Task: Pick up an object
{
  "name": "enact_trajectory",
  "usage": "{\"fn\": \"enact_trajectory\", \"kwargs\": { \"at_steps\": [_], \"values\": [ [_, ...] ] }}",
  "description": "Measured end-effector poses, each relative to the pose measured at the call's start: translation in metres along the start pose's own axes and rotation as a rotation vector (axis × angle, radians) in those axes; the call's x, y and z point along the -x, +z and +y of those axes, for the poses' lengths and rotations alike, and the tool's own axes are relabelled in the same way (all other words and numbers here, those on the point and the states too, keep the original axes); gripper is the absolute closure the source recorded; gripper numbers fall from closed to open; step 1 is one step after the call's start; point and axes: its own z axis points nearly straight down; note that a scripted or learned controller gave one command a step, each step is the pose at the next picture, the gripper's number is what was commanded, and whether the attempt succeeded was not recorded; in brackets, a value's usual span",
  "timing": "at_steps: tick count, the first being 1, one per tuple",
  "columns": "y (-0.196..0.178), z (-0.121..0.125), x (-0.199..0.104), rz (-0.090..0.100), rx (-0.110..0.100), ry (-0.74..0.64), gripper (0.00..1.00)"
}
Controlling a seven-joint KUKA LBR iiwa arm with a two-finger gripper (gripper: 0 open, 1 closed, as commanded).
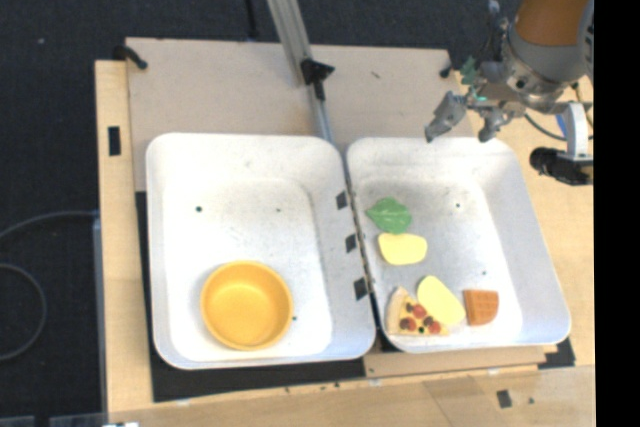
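My claw point(463, 119) hung spread and released over the far rim of the right bin point(520, 215), with nothing between its two fingers. I judged this the approach step of the pick: nothing had been taken, and I had yet to settle on a target.

The candidates lay well below me in the view, along the near left part of that bin. A green leaf point(388, 214) sat just beside the bin's left wall, with a pale yellow piece point(402, 249) just below it, close but seemingly apart. Nearer the front edge lay a second yellow piece point(440, 301), overlapping a flat slice dotted with red point(410, 317); an orange-brown block point(481, 306) sat just to their right. In the left bin point(180, 215), a yellow bowl point(247, 304) rested near the front.

My next move, as I judged it, called for travelling across the bin toward the near side, centring the fingers over one piece, then dropping straight down. The block looked the best bet, being thicker and standing clear on its right. The flat pieces looked harder to catch, and the overlapping pair risked shifting together.

I could read no brand, label or writing anywhere, on the things, the bins or the surface point(230, 80).
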Motion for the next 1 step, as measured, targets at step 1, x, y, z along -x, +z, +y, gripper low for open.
{"fn": "enact_trajectory", "kwargs": {
  "at_steps": [1],
  "values": [
    [0.0000,-0.0001,0.0002,-0.001,0.000,0.000,0.00]
  ]
}}
